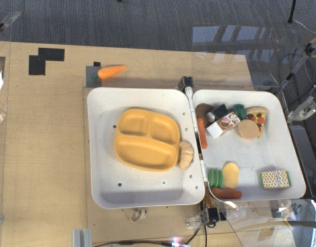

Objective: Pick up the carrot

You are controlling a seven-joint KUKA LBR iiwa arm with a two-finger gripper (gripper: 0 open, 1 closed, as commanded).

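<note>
The carrot is orange with a green top. It lies on its side on the wooden bench, just beyond the far edge of the left bin, near that bin's far left corner. The carrot's tip points right. Nothing touches it.
A yellow divided plate sits in the left bin with a bread piece at its right side. The right bin holds several toy foods: a pizza slice, a round bun, a red sausage and a patterned box.
</note>
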